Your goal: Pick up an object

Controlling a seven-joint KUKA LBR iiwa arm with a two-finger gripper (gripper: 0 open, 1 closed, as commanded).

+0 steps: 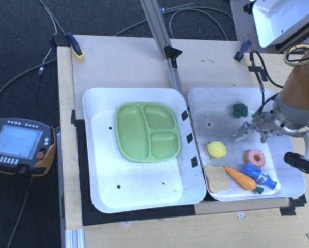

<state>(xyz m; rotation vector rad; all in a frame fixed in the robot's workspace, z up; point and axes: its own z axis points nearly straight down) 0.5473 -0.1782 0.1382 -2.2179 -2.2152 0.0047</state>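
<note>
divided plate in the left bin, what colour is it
Light green. The divided plate shows plainly in the camera view, lying in the left bin.

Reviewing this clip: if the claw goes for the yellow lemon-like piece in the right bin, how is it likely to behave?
The yellow lemon looks rounded, so it may roll away if nudged off-centre. Its surface appears smooth like plastic toy food, so it could slip between fingers. It sits apart from the bread slice and carrot, so a push probably would not jam it at first.

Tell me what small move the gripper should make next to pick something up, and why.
Probably lower the gripper and shift it toward the round yellow lemon-like toy: it hovers over bare floor of the right white bin, and that toy lies apart from its neighbours.
</note>
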